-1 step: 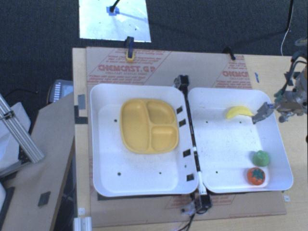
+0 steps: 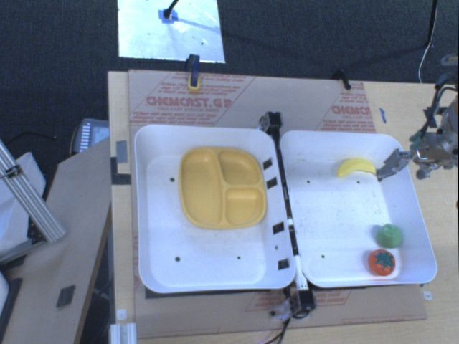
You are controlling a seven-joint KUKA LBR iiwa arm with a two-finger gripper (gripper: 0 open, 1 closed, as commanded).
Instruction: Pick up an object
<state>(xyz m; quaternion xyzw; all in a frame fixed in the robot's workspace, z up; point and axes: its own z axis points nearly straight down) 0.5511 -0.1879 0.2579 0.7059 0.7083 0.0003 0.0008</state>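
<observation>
Three small objects lie in the right bin (image 2: pixel 337 221). A yellow banana-shaped piece (image 2: pixel 356 167) rests near the bin's far wall. A green lump (image 2: pixel 389 235) and, just below it, an orange-red ball with a green mark (image 2: pixel 381 262) sit by the near right corner. My gripper (image 2: pixel 393 165) reaches in from the right at the bin's far right edge. Its tip is just right of the banana piece and apart from it, with nothing seen in its hold.
The left bin (image 2: pixel 161 256) holds a yellow divided plate (image 2: pixel 222 187). A black clip strip (image 2: pixel 281 192) runs between the bins. Both bins rest on a cardboard sheet (image 2: pixel 215 99). A shiny metal sheet (image 2: pixel 171 20) lies beyond the bench.
</observation>
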